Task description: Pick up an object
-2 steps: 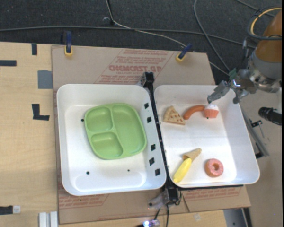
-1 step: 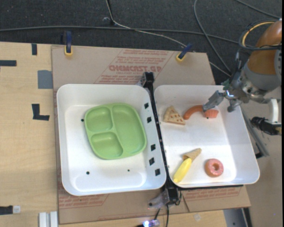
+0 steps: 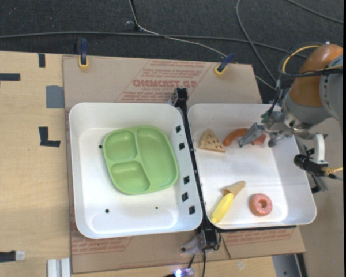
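The arm (image 3: 314, 79) comes in from the right edge of the frame, grey with an orange band, and its claw (image 3: 255, 136) sits low over the upper part of the right bin (image 3: 288, 178). The dark fingers (image 3: 249, 138) lie against an orange-red sausage (image 3: 237, 135) near the bin's top middle; whether they are spread or pinching it I cannot tell, since they overlap the sausage.

Just left of the sausage lies a tan wedge of toy pizza or cheese (image 3: 211, 142), close to the divider between the bins. Lower in the same bin a yellow banana (image 3: 223, 206) lies at a slant with a small tan cone-like piece (image 3: 234, 187) touching its upper end. To the right of the banana, near the bin's lower right corner, rests a pink doughnut (image 3: 260, 204).

The left bin (image 3: 86, 212) holds a light green divided plate (image 3: 140, 159), set slightly tilted, in its middle. Both bins rest on a sheet of cardboard (image 3: 155, 79) clamped to the wooden surface (image 3: 23, 172), and black cables (image 3: 161, 33) trail across the dark floor at the top of the frame.
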Tool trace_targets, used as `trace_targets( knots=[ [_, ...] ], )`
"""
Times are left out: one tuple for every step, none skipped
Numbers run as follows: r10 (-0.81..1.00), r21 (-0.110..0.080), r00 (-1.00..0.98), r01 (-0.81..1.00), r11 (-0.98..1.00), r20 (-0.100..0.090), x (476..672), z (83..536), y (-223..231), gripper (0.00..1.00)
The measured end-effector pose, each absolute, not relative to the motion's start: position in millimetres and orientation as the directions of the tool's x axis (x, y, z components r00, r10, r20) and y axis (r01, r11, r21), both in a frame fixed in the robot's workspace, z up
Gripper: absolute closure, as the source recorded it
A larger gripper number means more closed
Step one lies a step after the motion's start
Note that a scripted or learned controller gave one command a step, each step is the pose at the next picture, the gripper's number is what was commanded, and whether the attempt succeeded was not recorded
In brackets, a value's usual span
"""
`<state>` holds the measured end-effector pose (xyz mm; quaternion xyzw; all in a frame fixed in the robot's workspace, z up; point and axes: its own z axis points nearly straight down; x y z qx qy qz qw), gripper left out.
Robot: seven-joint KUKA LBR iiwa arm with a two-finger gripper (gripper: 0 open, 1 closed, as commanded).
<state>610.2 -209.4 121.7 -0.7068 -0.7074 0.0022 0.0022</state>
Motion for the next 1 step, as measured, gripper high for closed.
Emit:
trace_targets(
  knots=[
    [1.0,0.001,-0.002,1.0,0.002,-0.003,610.7,83.6,-208.7,0.0]
  ],
)
